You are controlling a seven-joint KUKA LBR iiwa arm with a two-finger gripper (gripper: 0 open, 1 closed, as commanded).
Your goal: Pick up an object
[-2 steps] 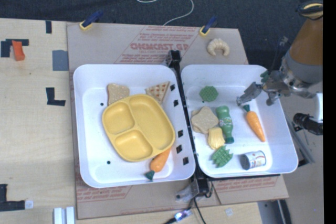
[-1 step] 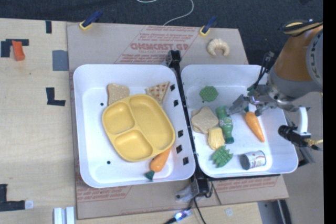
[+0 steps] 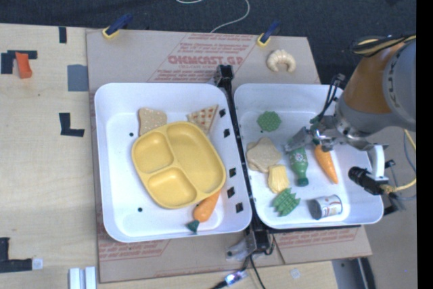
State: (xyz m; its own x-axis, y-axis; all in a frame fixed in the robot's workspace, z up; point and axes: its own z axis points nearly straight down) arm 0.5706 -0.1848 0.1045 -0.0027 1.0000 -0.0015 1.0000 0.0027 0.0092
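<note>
My gripper hangs low over the right bin, its grey arm with the orange band coming in from the right. Just below it lie a green bottle and an orange carrot, side by side; the gripper sits over their top ends. I see nothing held in it. Also in this bin are a green round piece, a tan bread slice, a yellow corn piece, a green leafy piece and a small can.
The left bin holds a yellow divided plate, a toast slice, a triangular cracker and a second carrot. A croissant lies on the cardboard behind the right bin.
</note>
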